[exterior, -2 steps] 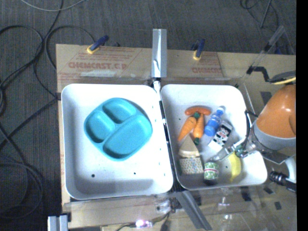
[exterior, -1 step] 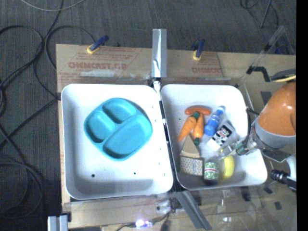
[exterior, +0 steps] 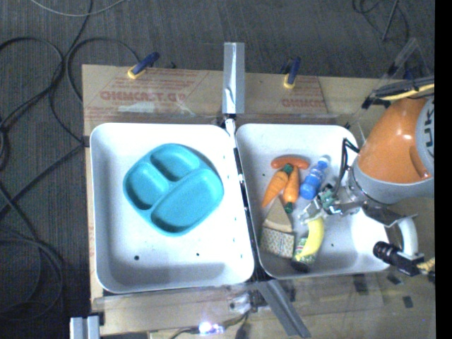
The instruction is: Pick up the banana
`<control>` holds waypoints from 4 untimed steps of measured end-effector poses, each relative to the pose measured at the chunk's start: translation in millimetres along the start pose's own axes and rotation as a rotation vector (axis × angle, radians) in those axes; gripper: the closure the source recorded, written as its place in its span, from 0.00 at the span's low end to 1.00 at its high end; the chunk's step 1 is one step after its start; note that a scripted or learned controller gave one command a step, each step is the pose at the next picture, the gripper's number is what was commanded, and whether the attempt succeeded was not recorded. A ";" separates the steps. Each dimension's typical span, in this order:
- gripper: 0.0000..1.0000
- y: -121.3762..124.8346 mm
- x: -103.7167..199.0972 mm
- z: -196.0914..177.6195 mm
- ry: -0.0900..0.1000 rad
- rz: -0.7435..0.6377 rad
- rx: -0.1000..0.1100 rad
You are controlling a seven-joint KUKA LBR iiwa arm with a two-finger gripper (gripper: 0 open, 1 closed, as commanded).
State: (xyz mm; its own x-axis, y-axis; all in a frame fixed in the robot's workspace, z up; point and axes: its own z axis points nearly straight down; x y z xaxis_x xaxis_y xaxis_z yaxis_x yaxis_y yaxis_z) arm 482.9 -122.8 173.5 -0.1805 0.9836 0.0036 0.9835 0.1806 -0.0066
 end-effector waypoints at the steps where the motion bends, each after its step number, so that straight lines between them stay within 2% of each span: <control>1: 1.00 -1.3 -31.6 83.8 -0.010 -0.257 -0.014; 2: 1.00 -8.6 -50.1 53.7 -0.003 -0.523 -0.002; 3: 0.00 -8.5 -49.6 53.8 -0.002 -0.523 -0.002; 4: 0.00 -8.3 -51.7 82.2 0.001 -0.265 -0.005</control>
